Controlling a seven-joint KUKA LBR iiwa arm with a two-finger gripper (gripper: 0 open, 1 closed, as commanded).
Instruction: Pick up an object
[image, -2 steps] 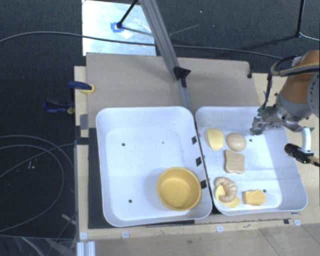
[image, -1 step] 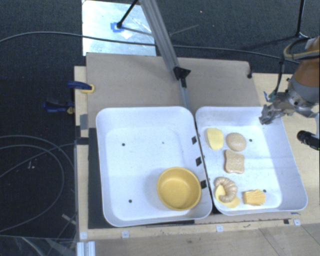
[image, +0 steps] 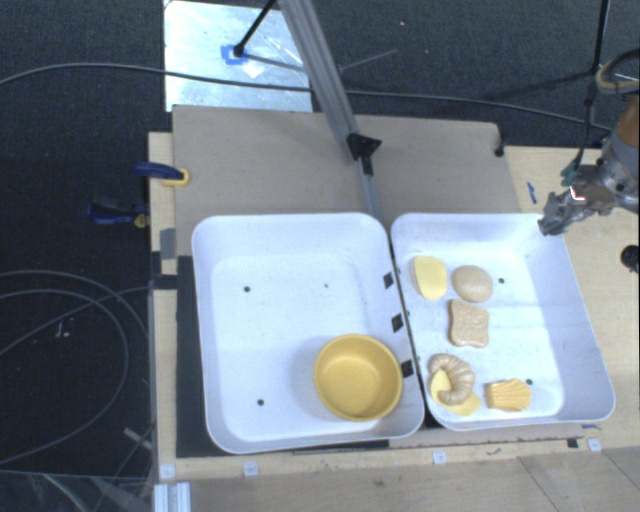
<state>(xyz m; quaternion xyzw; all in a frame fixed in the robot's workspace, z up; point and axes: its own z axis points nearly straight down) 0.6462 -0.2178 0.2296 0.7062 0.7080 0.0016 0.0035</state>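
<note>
Object candidates: five pale food pieces in the right bin, all below and left of the claw.
Wedge: yellow, flat on the bin floor, the leftmost piece of the upper row, well left of the claw and lower in view.
Bun: round, tan, just right of the wedge; the piece nearest the claw, though still apart from it.
Cracker: square, tan, with wavy edges, directly below the bun.
Croissant: curled, ridged, lying on a yellow slice that shows beneath its lower edge; far below and left of the claw.
Ridged chip: orange-yellow, just right of the croissant, the farthest piece straight down from the claw.
Bowl: yellow, upright, in the left bin near its lower right corner, far left of the claw.
Claw: dark, at the upper right corner of the right bin, over its rim; nothing seen between its fingers; too small and dim to tell how wide it stands.
Arm: grey with an orange band, coming in from the right edge of view, above and right of the claw.
Bench: brown board under both bins.
Clamps: blue and yellow, at the bench's left edge, far left of the claw.
</note>
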